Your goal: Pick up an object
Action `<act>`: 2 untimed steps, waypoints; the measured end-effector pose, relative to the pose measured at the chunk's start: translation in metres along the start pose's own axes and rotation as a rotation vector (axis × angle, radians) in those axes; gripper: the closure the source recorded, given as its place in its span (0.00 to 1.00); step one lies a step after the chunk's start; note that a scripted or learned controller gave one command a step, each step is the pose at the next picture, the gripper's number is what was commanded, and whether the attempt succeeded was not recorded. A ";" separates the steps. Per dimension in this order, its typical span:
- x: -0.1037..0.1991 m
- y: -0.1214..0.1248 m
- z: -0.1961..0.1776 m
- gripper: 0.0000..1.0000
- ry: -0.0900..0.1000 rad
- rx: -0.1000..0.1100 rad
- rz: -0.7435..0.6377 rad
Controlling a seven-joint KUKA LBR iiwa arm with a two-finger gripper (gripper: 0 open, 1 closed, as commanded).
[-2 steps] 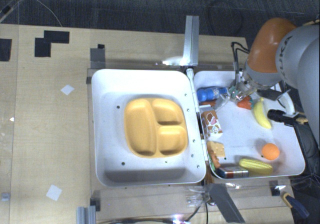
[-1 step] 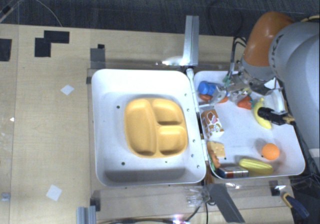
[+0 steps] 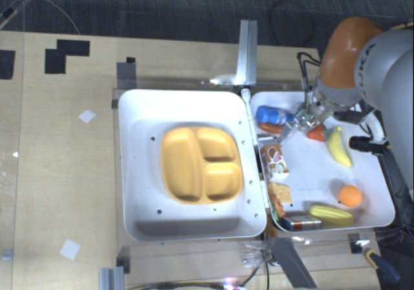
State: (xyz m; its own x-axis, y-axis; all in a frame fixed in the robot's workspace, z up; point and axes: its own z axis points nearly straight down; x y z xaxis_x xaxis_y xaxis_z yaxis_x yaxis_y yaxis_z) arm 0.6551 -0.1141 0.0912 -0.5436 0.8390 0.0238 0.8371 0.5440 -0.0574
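The end effector [image 3: 299, 118], grip state unclear, hovers by the blue can [image 3: 270, 115], likely light, rigid, slippery; grasp across its middle.

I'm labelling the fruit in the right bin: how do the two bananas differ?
The banana near the gripper lies almost upright in the view, by the bin's far right side; the banana at the front edge lies nearly level. The first is a brighter yellow, the second duller and olive-tinged. The first sits apart from the orange; the second lies just below it. Both rest on the right bin floor.

Yellow tray [image 3: 199, 164] in left bin [image 3: 136, 153], end effector [image 3: 299, 120] beside blue bottle [image 3: 270, 116]
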 end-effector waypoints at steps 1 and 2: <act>-0.002 0.003 0.000 0.00 0.018 -0.015 0.180; -0.009 0.001 -0.013 1.00 -0.006 -0.022 0.179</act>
State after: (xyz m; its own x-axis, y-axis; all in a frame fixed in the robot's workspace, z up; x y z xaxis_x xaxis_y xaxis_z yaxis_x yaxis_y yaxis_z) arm 0.6615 -0.1205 0.1036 -0.3857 0.9226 0.0090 0.9218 0.3857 -0.0379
